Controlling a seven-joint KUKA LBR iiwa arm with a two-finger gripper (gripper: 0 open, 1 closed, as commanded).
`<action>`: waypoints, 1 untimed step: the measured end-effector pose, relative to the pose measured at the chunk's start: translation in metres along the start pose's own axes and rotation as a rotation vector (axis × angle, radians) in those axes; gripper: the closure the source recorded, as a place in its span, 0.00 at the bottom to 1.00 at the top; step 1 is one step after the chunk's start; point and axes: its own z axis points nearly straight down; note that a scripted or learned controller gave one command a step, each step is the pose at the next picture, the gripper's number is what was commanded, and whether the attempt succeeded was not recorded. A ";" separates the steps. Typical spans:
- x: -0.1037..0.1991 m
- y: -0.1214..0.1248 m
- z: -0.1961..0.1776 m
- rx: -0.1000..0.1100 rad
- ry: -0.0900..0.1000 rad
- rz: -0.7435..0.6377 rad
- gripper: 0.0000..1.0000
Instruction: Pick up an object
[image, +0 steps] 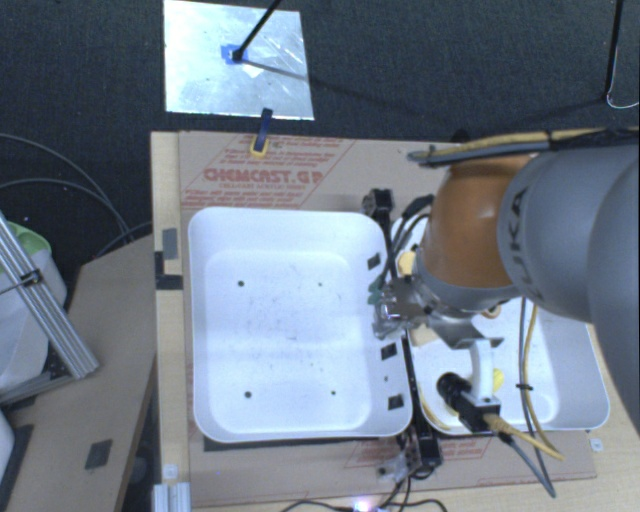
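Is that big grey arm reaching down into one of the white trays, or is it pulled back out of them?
Reaching in. The arm hangs over the right tray, its wrist low beside the divider; how deep, cannot tell.

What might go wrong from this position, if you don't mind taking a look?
The arm hangs low over the right bin and hides most of it, so any object there is hard to confirm from above. Its wrist sits close to the divide between the right bin and the left bin; a descent might clip a rim. The loose yellow cable could snag.
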 end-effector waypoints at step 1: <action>0.023 0.069 -0.295 -0.018 -0.001 0.005 1.00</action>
